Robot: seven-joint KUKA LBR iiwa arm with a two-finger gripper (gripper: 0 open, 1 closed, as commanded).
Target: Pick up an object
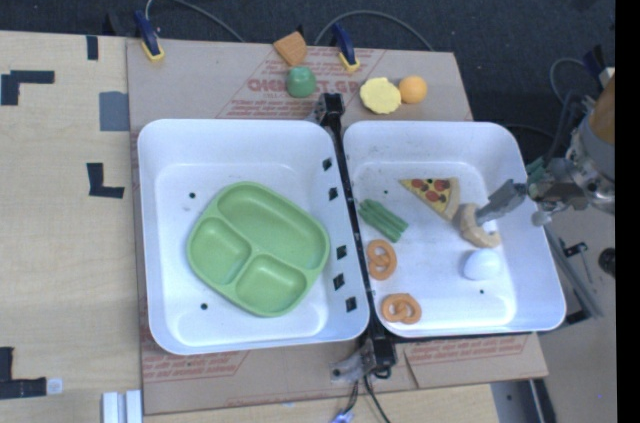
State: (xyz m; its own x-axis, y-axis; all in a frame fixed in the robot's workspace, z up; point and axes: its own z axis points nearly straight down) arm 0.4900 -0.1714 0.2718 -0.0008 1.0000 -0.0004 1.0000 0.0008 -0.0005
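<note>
The right bin holds a pizza slice, a green ridged piece, two pretzels, a white egg and a tan curved piece. My gripper reaches in over that bin's right side. It hangs just above and to the right of the tan piece, and nothing is visibly held in it. A green divided plate lies in the left bin.
Behind the bins, on the cardboard, lie an orange block, a green ball, a yellow piece and an orange ball. Two blue clamps hold the cardboard's back edge. Cables run across the dark floor behind.
</note>
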